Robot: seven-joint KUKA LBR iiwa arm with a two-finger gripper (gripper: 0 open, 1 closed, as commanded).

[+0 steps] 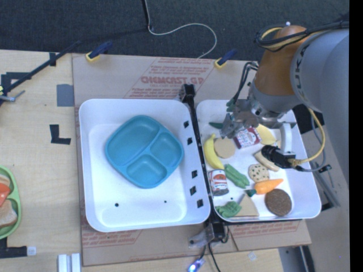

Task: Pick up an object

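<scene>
I have gripper (233, 124) low over upper left of right bin (311, 209), above tan disc (224, 148) and banana (212, 152). Grip state: cannot tell. Step: descent to pick. Next: settle on one item, close, lift straight.

We take the left white bin (91, 169) as landmark. A blue plastic plate with three compartments (144, 151) lies inside it, toward the upper middle. Beneath the bin we see a brown cardboard sheet with red lettering (153, 78). Behind it a thin white cable (181, 30) loops over dark fabric (68, 10).
</scene>
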